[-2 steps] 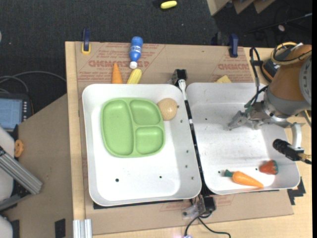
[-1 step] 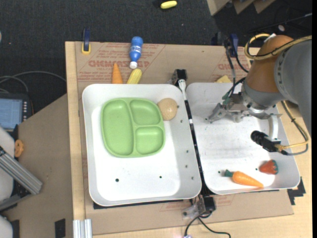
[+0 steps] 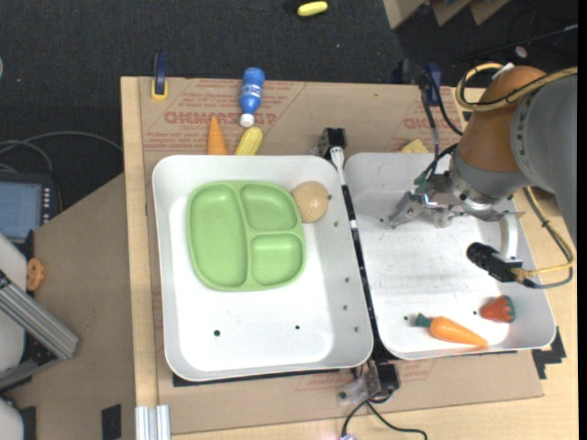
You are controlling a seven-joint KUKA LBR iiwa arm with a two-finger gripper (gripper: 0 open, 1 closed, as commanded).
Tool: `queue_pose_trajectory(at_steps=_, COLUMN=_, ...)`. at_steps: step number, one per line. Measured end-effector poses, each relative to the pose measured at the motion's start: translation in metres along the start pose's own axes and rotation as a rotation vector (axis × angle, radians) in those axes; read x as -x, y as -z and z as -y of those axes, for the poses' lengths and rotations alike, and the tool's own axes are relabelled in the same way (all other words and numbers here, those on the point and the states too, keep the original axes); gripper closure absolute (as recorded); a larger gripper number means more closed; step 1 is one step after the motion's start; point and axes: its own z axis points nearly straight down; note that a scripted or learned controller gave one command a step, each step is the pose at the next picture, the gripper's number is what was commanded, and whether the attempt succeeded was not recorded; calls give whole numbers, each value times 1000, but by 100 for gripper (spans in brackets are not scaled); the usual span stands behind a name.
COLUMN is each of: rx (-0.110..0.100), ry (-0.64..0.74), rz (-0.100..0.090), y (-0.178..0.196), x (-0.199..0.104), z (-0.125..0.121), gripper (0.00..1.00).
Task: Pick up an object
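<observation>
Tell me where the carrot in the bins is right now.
The carrot lies in the right bin near its front edge, just left of the red strawberry-like toy.

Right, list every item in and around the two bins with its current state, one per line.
end effector: over the right bin, nothing visibly held
carrot: lying flat near the right bin's front edge
red item: resting in the right bin, beside the carrot
green divided plate: flat in the left bin, compartments bare
tan round item: resting in the left bin against the plate's rim
blue-capped bottle: lying on the board behind the left bin
</observation>
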Motion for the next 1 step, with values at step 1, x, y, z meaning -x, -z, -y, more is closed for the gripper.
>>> queue_pose_trajectory(at_steps=1, rx=0, ry=0, rz=0, y=0, x=0, z=0, gripper=0)
